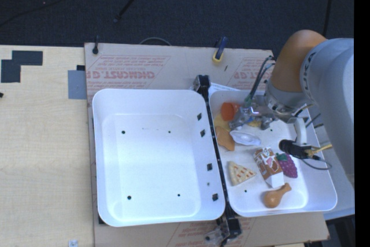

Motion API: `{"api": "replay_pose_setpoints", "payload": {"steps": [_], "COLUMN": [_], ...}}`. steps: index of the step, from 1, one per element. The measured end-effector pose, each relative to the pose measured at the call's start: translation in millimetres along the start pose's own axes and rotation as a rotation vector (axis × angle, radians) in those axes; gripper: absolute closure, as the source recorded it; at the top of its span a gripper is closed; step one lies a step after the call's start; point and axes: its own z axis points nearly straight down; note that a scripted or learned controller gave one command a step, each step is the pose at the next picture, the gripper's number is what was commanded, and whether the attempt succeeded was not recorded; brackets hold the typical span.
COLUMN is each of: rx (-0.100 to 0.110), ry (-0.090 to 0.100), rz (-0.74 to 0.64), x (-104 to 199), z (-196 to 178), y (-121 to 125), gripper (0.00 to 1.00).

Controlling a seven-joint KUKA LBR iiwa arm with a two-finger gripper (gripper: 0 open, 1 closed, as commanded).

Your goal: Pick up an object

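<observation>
Arm (324, 84) comes in from the right, wrist over the far end of the right bin (324, 205). Gripper (250, 117) sits low over that bin's far-left area. Clenched or released: can't tell, view's too cluttered there.

All pick candidates are in the right bin:
- red-orange round item (229, 110), far-left corner, just left of gripper, touching or nearly so
- pale shiny piece (245, 137), just on the near side of the gripper; contact unclear
- orange wedge (224, 139), against the bin's left wall, beside the pale piece
- pizza slice (240, 172), flat on the floor, nearer the cam, apart from gripper
- small carton (267, 163), mid-bin, tilted, right of the pizza slice
- purple grapes (288, 166), touching the carton's right side
- drumstick (276, 196), near the front rim, well apart from gripper

Left bin (150, 153) is side by side with the right one, walls touching. Both sit on a cardboard sheet (144, 69) on the wooden bench (40, 153). Blue/yellow clamp (219, 50) on the sheet's far edge.
</observation>
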Motion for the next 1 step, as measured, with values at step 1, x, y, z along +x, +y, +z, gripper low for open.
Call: {"api": "replay_pose_setpoints", "payload": {"steps": [1], "rx": [-0.016], "ry": [-0.004], "rz": [0.005], "x": [41.1], "z": [-4.7], "y": [2.4], "gripper": [0.00]}}
